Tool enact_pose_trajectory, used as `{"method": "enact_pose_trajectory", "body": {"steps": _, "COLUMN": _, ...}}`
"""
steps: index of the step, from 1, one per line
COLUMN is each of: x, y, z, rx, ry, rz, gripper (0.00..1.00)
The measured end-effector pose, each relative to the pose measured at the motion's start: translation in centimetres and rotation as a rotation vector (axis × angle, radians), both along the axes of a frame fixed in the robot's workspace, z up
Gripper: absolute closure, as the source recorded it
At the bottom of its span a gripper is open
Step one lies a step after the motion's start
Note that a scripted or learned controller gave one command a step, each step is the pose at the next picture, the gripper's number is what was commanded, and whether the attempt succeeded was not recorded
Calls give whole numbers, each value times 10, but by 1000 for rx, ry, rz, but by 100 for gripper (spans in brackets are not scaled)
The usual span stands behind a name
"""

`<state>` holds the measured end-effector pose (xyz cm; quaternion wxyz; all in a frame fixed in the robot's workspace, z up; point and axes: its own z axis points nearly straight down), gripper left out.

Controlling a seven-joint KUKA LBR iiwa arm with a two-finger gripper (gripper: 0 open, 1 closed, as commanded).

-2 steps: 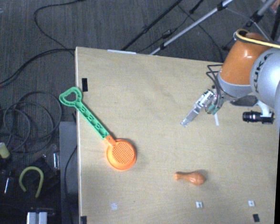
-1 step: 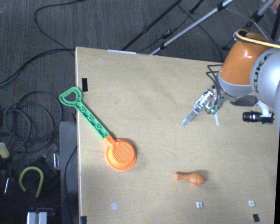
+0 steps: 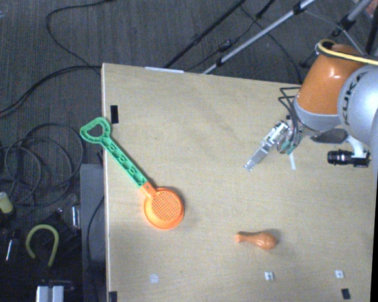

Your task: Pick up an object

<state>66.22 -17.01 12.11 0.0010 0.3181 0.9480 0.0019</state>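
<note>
An orange sieve (image 3: pixel 163 208) with a long green handle (image 3: pixel 119 156) lies flat near the left side of the beige bench surface (image 3: pixel 204 116). A small orange drumstick-shaped toy (image 3: pixel 259 239) lies lower down, right of centre. My gripper (image 3: pixel 270 164) hangs at the right, above and slightly right of the toy and well apart from it. Its two fingers are spread and point down-left, open, with nothing between them. The grey arm with its orange band (image 3: pixel 326 82) comes in from the upper right.
Small markers (image 3: pixel 269 275) dot the lower right of the surface, and a black tab (image 3: pixel 115 114) sits at its left edge. Cables (image 3: pixel 20 161) and a green hook (image 3: pixel 41 240) lie on the floor to the left. Tripod legs (image 3: pixel 262 29) cross behind the bench.
</note>
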Motion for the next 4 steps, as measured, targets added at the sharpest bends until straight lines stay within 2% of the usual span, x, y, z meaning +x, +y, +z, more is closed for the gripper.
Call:
{"method": "enact_pose_trajectory", "body": {"steps": 1, "x": 1, "y": -40, "z": 9, "rx": -3, "ry": 1, "rz": -355, "gripper": 0}}
{"method": "enact_pose_trajectory", "body": {"steps": 2, "x": 7, "y": -46, "z": -37, "rx": -5, "ry": 2, "rz": -131, "gripper": 0}}
{"method": "enact_pose_trajectory", "body": {"steps": 3, "x": -7, "y": 21, "z": -37, "rx": -3, "ry": 1, "rz": 177, "gripper": 0}}
{"method": "enact_pose_trajectory", "body": {"steps": 4, "x": -1, "y": 41, "z": -37, "rx": -2, "ry": 2, "rz": -198, "gripper": 0}}
